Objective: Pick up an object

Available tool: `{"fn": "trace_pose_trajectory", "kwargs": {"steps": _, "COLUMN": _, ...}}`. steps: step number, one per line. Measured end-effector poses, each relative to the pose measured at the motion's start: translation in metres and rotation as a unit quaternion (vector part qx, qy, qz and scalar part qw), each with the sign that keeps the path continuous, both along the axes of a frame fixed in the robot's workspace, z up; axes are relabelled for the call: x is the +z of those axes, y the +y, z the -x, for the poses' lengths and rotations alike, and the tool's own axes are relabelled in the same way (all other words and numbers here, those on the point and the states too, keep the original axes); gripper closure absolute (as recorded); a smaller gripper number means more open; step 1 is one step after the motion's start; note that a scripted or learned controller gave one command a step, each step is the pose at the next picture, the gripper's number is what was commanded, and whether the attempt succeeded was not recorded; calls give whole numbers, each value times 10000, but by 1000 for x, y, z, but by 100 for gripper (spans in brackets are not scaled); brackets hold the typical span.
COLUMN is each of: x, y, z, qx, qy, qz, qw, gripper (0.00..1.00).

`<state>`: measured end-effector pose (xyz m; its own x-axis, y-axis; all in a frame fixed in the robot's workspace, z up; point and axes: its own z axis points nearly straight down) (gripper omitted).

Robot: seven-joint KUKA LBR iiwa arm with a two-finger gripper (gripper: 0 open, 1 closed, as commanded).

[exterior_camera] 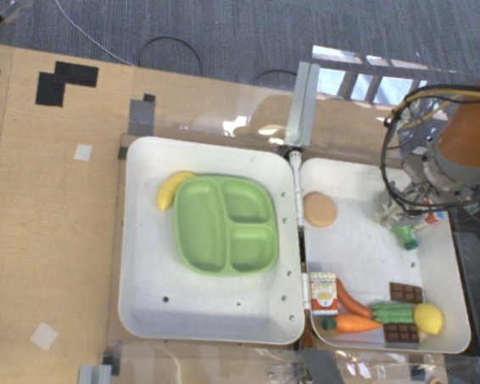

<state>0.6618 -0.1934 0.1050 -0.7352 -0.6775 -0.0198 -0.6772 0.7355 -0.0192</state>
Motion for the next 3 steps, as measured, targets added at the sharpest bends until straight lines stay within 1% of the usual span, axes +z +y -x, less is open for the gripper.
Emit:
{"fn": "trace_pose_trajectory", "kwargs": {"steps": 1, "x": 43, "y": -12, "z": -10, "qx": 2302, "qy": 67, "qz": 45, "qw": 9731, "gripper": 100}}
{"fn": "trace_pose_trajectory", "kwargs": {"steps": 2, "x": 42, "y": -11, "z": -10, "qx": 2302, "qy": 75, "qz": 35, "qw": 9731, "gripper": 0}}
{"fn": "trace_pose_trajectory", "kwargs": {"steps": 3, "x": -16, "y": -11, "z": 0, "qx": 1868, "qy": 70, "qz": 32, "qw": 9824, "gripper": 0}}
